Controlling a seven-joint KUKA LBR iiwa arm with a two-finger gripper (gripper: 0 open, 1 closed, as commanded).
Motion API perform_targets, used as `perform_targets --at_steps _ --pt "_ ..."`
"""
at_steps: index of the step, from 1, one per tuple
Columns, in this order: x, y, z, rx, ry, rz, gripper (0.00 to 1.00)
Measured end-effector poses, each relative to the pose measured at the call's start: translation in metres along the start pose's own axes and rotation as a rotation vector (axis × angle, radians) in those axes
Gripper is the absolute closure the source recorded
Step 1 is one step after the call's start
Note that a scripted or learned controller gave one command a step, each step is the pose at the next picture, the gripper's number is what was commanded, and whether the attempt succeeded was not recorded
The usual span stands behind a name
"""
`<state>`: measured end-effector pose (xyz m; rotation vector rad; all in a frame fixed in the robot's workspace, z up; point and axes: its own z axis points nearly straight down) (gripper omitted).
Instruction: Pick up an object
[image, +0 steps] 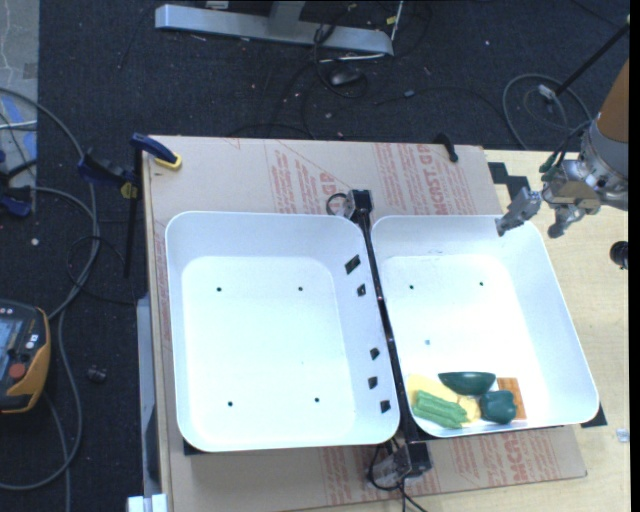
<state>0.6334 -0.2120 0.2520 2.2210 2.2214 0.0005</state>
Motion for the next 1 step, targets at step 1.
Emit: perform_targets --at_steps 1 --pt "0.0 0.0002 -0.0104 -0.001 0.0 0.0 1.0"
